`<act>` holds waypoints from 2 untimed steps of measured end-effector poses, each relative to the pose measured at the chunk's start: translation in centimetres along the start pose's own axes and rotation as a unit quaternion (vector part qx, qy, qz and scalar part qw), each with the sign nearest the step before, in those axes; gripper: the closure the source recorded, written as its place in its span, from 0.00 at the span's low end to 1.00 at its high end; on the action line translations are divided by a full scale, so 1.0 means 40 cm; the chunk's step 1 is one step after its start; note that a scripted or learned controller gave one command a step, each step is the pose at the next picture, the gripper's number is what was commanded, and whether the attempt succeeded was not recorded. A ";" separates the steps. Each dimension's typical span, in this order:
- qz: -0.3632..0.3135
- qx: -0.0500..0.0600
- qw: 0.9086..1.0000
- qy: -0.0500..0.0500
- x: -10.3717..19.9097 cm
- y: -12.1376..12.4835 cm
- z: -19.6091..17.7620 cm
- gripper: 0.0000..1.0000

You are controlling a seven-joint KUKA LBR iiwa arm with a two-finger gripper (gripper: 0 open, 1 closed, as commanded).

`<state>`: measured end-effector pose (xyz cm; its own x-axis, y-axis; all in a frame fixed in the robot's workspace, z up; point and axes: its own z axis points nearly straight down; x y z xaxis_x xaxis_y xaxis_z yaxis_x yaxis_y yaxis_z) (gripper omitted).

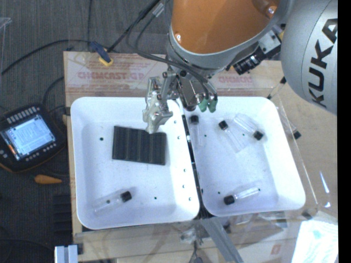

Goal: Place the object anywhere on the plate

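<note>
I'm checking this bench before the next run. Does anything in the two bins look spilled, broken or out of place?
Nothing looks spilled or broken. The clear vials lie on their sides: one in the left bin near its front, vial, and three in the right bin. The dark ridged plate lies flat, with the gripper above its back edge.

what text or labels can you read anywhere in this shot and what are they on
"KUKA", partly cut off by the frame edge, on the grey arm.
Faded red print on the board behind the bins: too blurred to read.
Screen of the handheld pendant at left: too small to read.
</note>
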<state>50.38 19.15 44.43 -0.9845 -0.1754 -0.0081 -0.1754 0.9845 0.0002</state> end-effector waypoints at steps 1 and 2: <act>-0.048 0.000 0.999 0.004 0.024 -0.022 0.300 1.00; -0.298 -0.002 0.955 0.002 0.025 0.053 0.206 1.00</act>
<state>49.09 21.09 36.21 -0.7101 -0.7040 -0.0038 -0.7040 0.7101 0.0014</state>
